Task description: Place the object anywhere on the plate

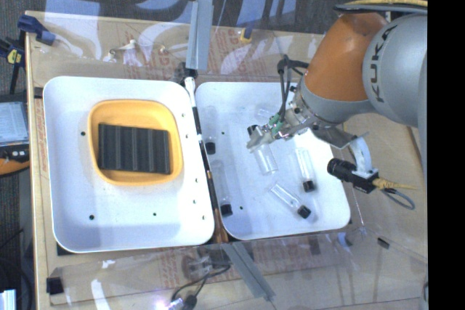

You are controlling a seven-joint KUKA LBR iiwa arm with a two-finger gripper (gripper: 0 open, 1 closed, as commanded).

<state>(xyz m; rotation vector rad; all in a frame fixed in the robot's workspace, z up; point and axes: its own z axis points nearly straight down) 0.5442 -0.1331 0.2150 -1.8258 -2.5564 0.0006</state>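
A yellow plate (134,112) with a dark ribbed insert (135,149) lies in the left white bin (65,192). Several clear vials with black caps lie in the right bin (240,225): one (304,170) right of centre, one (290,200) near the front, one (267,159) in the middle. My gripper (256,136) hangs low over the middle of the right bin, right above that middle vial. From this slant I cannot make out whether it touches the vial.
The orange-banded arm (349,62) covers the right bin's far right corner. Two small black pieces (210,147) (226,210) lie along the right bin's left wall. A metal rail (198,33) stands behind the gap between the bins.
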